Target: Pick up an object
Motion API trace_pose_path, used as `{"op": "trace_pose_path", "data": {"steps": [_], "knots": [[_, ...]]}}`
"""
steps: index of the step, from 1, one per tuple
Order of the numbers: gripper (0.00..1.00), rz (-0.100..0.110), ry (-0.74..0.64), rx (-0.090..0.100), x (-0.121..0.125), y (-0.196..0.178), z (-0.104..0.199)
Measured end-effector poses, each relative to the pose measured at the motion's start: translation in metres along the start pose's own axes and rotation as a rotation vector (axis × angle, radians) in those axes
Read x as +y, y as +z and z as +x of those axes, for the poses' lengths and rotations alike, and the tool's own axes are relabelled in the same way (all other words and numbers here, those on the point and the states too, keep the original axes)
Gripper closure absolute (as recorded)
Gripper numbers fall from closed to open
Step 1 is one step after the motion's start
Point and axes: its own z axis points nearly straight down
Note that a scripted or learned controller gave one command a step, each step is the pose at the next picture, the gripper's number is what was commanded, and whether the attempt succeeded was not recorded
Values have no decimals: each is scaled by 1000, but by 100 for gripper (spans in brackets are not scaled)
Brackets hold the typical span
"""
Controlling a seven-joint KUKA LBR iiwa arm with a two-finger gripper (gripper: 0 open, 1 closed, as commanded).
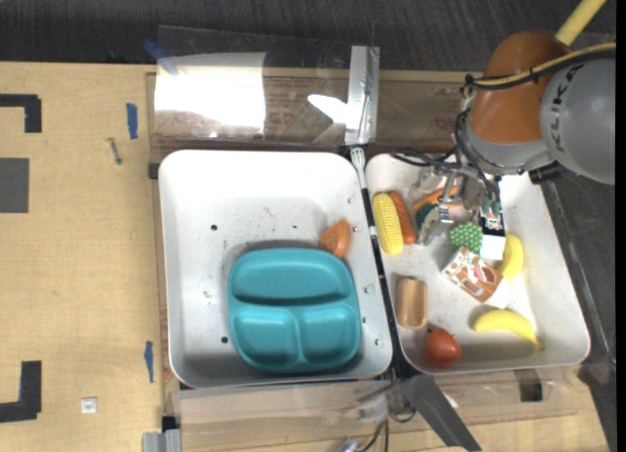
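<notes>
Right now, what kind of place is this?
Likely a robot grasping test bench: two white bins side by side, toy food such as a corn cob and banana, and a teal tray.

The arm (548, 98) is cut off by the right and top edges, so its base cannot be seen. Its gripper (452, 207) is a small tangle of metal and cables over the right bin (567, 328), too cluttered to tell how the fingers stand. An orange object (425, 203) beside the corn cob (389, 222) is partly hidden under the gripper, and the print on the small packet (471, 274) is too blurred to read.
</notes>
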Motion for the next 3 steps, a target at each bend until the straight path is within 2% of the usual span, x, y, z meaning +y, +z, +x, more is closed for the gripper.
{"op": "trace_pose_path", "data": {"steps": [1, 2, 3], "knots": [[0, 8, -95, -22, -14, -1, 7], [0, 4, -12, -5, -30, -2, -3], [0, 7, 0, -22, -35, -1, 67]]}}
